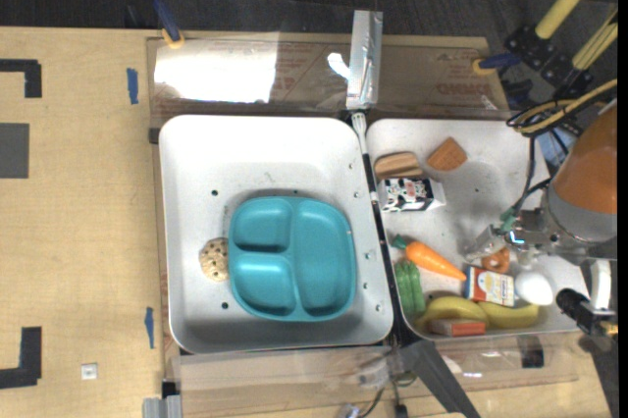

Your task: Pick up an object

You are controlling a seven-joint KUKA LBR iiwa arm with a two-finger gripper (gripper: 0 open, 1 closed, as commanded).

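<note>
- Where the arm came in from the right, its orange band and grey wrist hung over the right bin [461, 127], and the gripper [510, 239] seemed to sit low among the items there; whether it was spread or pressed together I could not tell, since the wrist hid most of it.
- Nothing showed itself pinched by the gripper, so I judged that no object had been picked up yet.
- Just beside the gripper lay a small orange-and-white carton [490, 287] and a white egg [535, 288], with a banana [481, 312] along the near wall below them.
- A carrot [434, 259] lay a little to the left, and a green vegetable [408, 288] rested against the bin's left wall.
- Farther up the same bin sat a black-and-white milk carton [406, 194], a brown bread-like piece [396, 163] and an orange wedge [448, 154], well apart from the gripper.
- Across the divider, the left bin [196, 161] held a teal divided plate [292, 255] with a cookie [214, 259] touching its left edge.
- Both bins stood on the desk [78, 210].
- My guess was that the grasp was at the reaching stage: closing on something and lifting it clear were left to do.
</note>
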